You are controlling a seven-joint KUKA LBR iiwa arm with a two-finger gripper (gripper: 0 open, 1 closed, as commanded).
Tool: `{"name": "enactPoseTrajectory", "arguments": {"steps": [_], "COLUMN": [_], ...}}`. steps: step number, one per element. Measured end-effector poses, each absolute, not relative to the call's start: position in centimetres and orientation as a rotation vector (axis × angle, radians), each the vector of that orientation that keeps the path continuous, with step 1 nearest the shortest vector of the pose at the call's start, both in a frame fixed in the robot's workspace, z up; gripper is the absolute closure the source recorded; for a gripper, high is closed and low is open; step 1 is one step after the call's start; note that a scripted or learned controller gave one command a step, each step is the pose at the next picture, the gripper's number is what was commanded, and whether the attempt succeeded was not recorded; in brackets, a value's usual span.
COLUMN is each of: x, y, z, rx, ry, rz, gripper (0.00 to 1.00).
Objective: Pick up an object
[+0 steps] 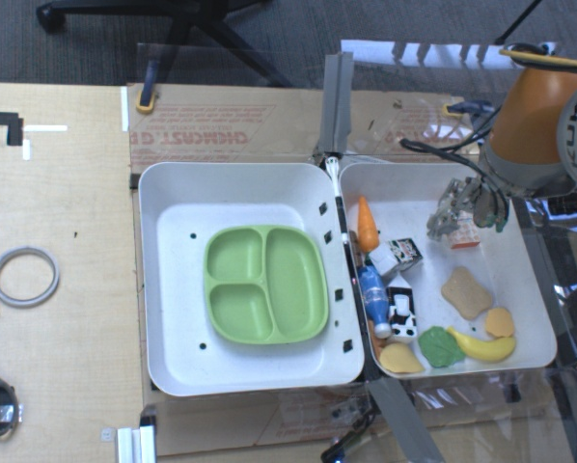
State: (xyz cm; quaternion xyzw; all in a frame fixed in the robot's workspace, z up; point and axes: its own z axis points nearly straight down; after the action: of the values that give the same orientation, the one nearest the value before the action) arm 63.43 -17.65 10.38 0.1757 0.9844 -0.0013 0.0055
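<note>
Our hand (454,215) over the right bin (535,287)

We see it near that bin's far side; a carrot (367,223), blue bottle (373,295) and banana (481,344) lie inside it.

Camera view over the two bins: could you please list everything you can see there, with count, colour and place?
Left bin: one, white, centre.
Divided plate: one, green, in left bin.
Right bin: one, white, right.
Carrot: one, orange, right bin's left wall.
Bottle: one, blue, below the carrot.
Banana: one, yellow, right bin's near edge.
Green toy: one, left of banana.
Bread slice: one, tan, above banana.
Tape roll: one, grey, bench at left.
Arm: one, orange band, upper right.
Gripper: one, grey, over right bin.
</note>
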Motion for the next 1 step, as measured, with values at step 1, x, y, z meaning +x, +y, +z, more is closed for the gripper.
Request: {"name": "enactPoseTrajectory", "arguments": {"steps": [1], "x": [64.32], "y": [-13.68], "z": [20.01], "rx": [0.958], "ry": [2.987], "rz": [-0.001], "gripper": [1.00]}}
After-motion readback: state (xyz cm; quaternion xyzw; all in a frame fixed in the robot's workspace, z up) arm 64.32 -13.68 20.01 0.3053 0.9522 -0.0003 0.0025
